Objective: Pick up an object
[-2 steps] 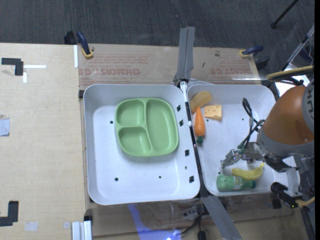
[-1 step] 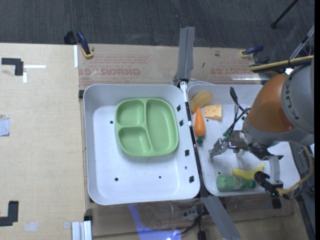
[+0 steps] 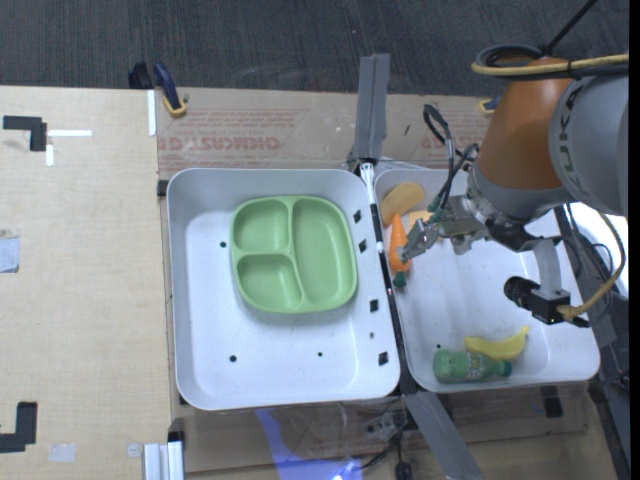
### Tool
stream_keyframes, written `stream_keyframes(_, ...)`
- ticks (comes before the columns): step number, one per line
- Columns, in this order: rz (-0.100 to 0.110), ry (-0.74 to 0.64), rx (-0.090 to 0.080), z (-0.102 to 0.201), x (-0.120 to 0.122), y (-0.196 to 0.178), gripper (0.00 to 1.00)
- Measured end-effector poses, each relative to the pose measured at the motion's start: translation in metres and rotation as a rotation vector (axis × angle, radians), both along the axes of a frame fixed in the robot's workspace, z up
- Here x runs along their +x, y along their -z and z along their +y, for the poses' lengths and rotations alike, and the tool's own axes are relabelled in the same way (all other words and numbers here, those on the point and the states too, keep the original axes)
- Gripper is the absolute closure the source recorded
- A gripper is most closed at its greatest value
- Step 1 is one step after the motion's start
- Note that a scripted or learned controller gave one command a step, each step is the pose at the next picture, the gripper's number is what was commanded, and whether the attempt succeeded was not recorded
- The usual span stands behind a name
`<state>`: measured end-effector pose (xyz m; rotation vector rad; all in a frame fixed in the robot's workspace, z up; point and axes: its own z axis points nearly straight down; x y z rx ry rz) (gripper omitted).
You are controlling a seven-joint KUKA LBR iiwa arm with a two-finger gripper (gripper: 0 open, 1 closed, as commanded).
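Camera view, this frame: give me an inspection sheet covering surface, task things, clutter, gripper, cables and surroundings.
Surface: two shallow white bins side by side, left bin and right bin, on a light wooden bench.
Task things: carrot by the right bin's left wall; pale yellow rounded piece behind it; banana and green bottle lying near the front edge.
Clutter: green divided plate in the left bin.
Gripper: gripper low over the right bin, next to the carrot; finger state not readable.
Cables: black cables looping off the wrist; yellow hose over the arm.
Surroundings: dark floor; cardboard sheet behind the bins.
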<state>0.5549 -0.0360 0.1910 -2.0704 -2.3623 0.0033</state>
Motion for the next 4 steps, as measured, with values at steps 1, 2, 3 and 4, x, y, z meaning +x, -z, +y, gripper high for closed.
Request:
stream_keyframes(1, 0.001, 0.031, 0.000, -0.070, 0.024, 0.091, 0.00)
stream_keyframes(2, 0.002, -0.018, 0.002, -0.078, -0.050, 0.100, 0.00)
stream_keyframes(3, 0.000, 0.080, 0.000, -0.062, -0.020, 0.100, 0.00)
stream_keyframes(4, 0.000, 0.080, 0.000, -0.062, -0.020, 0.100, 0.00)
